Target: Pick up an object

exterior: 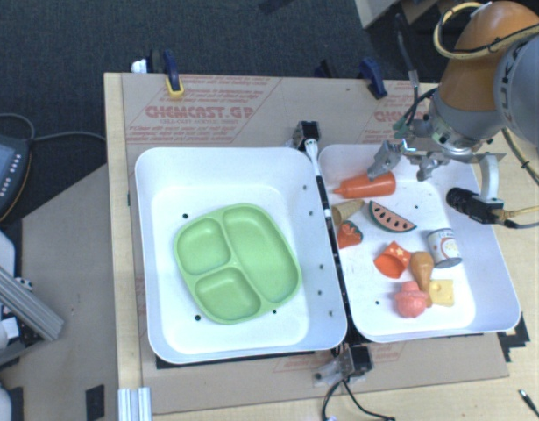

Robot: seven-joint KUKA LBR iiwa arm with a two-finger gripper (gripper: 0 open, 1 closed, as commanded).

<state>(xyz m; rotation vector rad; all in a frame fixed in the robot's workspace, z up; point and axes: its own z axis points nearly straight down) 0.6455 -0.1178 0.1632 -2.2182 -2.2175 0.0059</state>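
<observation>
My gripper [404,163] hangs over the far end of the right bin [492,270], its fingers spread open with nothing between them. An orange carrot [365,185] lies just below and left of the left finger [384,160], close to it. A watermelon slice [390,217] sits nearer the middle of that bin. Further toward the front lie a small tin can [443,246], a red-orange piece [392,260], a tan piece [421,268], a pink piece [410,302] and a yellow cheese wedge [442,293].
A red strawberry-like piece [349,233] and a tan cone [346,211] lie against the right bin's left wall. The left bin [164,182] holds a green divided plate [237,262]. Blue clamps [172,68] grip the bench's far edge.
</observation>
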